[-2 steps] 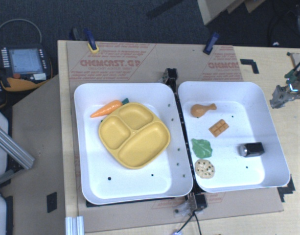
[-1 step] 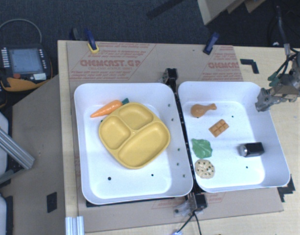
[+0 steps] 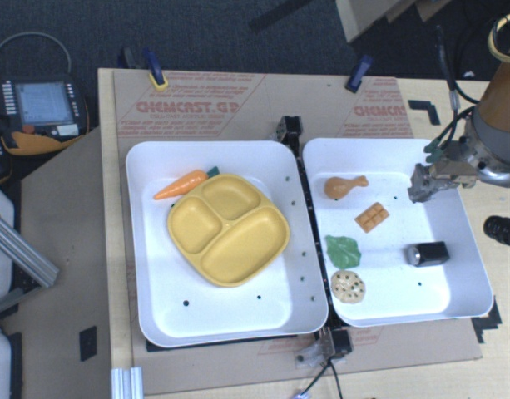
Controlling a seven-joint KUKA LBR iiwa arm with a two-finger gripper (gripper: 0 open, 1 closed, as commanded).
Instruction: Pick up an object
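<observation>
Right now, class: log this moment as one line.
gripper: above right bin, holding nothing seen | nearest: black can | carrot, yellow plate: left bin

In the right bin (image 3: pixel 467 223), five small items sit well apart: a drumstick (image 3: pixel 345 187), a brown cracker (image 3: pixel 372 218), a green leaf (image 3: pixel 344 251) close above a cookie (image 3: pixel 348 286), and a dark cylinder (image 3: pixel 427 254); bare floor lies between them; in the left bin (image 3: pixel 146 248), a yellow divided plate (image 3: pixel 229 229) fills the middle, a carrot (image 3: pixel 181 184) touching its upper edge; bare floor remains along the bottom.

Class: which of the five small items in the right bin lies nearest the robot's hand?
The black can, just below the hand; the other four sit further left.
</observation>
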